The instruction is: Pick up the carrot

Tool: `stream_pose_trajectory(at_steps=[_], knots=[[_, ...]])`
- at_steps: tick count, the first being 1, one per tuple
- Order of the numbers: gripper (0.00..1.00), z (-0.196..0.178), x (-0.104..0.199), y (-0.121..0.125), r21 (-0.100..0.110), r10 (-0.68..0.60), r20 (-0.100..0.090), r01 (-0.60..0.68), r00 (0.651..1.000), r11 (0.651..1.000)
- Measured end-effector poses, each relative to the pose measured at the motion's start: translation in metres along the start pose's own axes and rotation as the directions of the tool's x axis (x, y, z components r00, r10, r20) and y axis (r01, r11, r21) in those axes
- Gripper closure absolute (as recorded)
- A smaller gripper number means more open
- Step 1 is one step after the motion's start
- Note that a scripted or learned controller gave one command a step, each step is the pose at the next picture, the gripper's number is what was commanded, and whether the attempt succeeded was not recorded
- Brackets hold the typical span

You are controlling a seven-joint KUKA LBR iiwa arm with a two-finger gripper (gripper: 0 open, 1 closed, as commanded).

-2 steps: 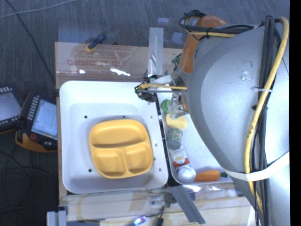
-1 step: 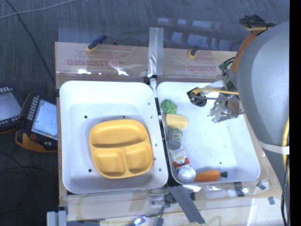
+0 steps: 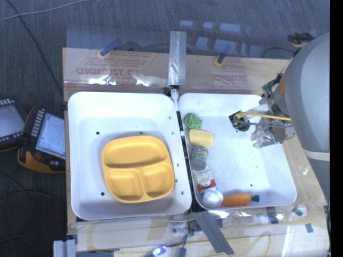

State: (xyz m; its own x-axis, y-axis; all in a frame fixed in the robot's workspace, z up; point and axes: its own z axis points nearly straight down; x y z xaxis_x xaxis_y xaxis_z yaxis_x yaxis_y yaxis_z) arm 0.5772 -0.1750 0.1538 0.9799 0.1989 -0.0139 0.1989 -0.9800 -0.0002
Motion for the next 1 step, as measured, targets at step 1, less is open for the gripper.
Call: stream_pose_trajectory(at_steps=[1], knots=[[1.00, -0.0272, 0.0491, 0.0599, 0.000, -0.058, -0.002, 0.058, 0.998, 0.998]])
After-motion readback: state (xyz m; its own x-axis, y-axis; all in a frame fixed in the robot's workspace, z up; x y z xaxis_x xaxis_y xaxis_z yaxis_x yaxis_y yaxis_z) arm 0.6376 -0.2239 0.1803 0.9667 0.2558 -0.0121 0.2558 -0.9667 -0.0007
